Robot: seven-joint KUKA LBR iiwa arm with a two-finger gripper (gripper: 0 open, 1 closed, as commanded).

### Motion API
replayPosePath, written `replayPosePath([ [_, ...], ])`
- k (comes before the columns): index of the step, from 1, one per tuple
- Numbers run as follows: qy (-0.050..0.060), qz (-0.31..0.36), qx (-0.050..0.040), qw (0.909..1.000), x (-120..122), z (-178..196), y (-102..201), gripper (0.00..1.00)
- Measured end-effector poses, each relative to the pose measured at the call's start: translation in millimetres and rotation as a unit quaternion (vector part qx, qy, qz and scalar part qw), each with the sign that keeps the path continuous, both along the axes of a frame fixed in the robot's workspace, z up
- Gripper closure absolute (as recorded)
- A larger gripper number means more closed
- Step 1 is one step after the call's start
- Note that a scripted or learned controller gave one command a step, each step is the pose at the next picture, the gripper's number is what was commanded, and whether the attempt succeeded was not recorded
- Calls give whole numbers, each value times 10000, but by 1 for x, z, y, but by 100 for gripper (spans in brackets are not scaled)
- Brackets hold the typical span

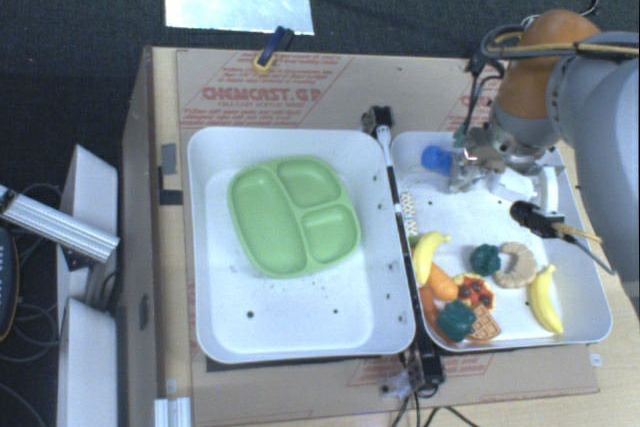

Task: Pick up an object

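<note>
At upper right of the frame, my gripper (pixel 470 171) hangs over the right bin (pixel 590 320), beside the blue piece (pixel 437 158); I cannot tell its state. Toys cluster lower down.

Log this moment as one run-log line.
arm: over right bin | end effector: low at bin's far end, beside blue object | grasp: none seen | green plate: left bin
</note>
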State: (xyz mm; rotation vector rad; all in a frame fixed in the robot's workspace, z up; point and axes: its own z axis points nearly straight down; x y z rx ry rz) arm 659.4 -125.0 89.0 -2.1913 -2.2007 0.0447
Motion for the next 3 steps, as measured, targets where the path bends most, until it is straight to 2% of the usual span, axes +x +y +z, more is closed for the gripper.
replayPosePath([
  [1,-15,4,-2,10000,1,1,0,0],
  [2,-227,5,-20,9997,9,-5,43,0],
  [3,-232,12,-21,9997,10,7,43,100],
])
